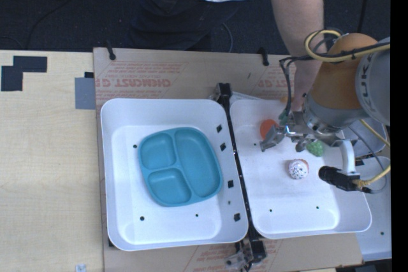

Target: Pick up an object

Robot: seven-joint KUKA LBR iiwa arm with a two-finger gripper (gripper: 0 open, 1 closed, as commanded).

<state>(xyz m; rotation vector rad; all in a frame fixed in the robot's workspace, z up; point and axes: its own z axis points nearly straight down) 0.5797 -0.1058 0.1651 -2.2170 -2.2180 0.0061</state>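
My gripper (284, 142) hangs over the back half of the right bin (319, 216), open, with its two dark fingers spread and nothing between them. An orange object (267, 127) lies just behind the left finger (269, 140). By the right finger sits a small green object (315, 148), partly hidden by the wrist. A white speckled ball with an orange patch (298, 169) rests on the bin floor a little in front of the gripper, apart from it.
The left bin (121, 213) holds a blue divided plate (180, 165). A black divider (233, 162) runs between the bins. A person stands behind the bench, one forearm (296, 16) reaching down near the arm. Cables (357, 178) trail at the right bin's right side.
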